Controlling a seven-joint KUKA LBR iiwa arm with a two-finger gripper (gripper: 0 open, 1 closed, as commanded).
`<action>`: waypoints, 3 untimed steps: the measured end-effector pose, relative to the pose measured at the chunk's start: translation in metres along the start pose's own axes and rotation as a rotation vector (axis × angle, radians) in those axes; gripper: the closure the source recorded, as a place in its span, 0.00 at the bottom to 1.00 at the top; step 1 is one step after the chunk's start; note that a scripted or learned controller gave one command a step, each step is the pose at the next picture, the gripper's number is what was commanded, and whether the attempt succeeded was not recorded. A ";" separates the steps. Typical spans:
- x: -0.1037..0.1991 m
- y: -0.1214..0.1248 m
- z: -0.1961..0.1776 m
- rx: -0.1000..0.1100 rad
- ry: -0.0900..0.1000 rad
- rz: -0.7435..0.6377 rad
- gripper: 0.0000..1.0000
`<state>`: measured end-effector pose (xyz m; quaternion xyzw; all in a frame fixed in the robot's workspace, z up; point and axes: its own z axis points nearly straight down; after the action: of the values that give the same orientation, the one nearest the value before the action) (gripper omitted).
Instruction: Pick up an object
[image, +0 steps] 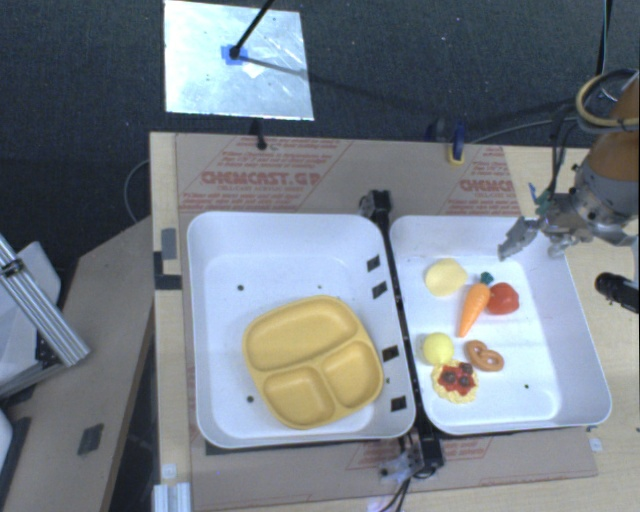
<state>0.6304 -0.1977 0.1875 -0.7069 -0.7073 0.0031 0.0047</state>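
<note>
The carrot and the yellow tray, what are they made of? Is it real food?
The carrot looks like toy plastic, not food: even orange, smooth, with a small green top. The yellow tray also looks like molded plastic, matte, with three rounded compartments pressed into one piece. I can't be certain from looks alone.

Even, bright overhead light; the white bins (300, 235) glare slightly, the foil sheet (238, 62) reflects unevenly, shadows are soft, and the focus is mildly grainy
</note>
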 end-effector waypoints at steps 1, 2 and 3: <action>0.001 0.003 -0.008 -0.013 -0.003 -0.003 0.00; 0.003 0.010 0.052 -0.010 -0.002 -0.006 0.00; 0.003 0.010 0.104 -0.010 -0.002 -0.006 0.00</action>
<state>0.6397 -0.1940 0.0838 -0.7046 -0.7096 0.0004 0.0005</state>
